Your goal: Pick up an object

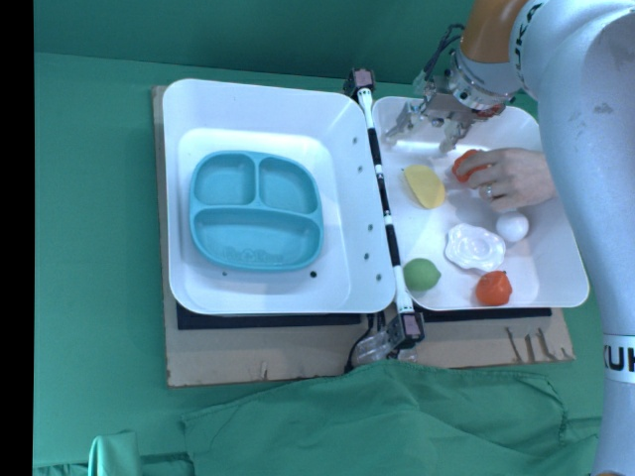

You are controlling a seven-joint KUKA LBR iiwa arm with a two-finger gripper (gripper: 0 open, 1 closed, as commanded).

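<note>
The fingers (433,133) are spread wide with nothing between them, hanging over the upper part of the right bin (556,256), near the top middle-right of the frame. Metal-looking, kind of claw shaped, with cables running up to the orange band on the grey arm (585,77). Lower right edge of the frame you can read "KU" in black on the arm's shell, the rest is cut off.

Just right of the fingers and a bit lower, a human hand (516,177) rests in the same bin, wrapped around a red-orange rounded thing (466,164).

Other stuff in that bin: a yellow wedge-shaped piece (425,186) left of the hand, a small white ball (512,227) below the hand, a glossy white wavy-edged piece (475,247) that looks like a fried egg white, a green lime-like ball (422,275) at the lower left, and an orange-red lumpy fruit (493,289) at the bottom. All look like smooth plastic.

The left bin (337,137) holds a teal divided plate (257,210) with three compartments and rounded corners.

Both bins sit on a cardboard sheet (248,360) on the green bench (89,216), and crumpled green cloth (387,424) lies along the bottom of the frame.
</note>
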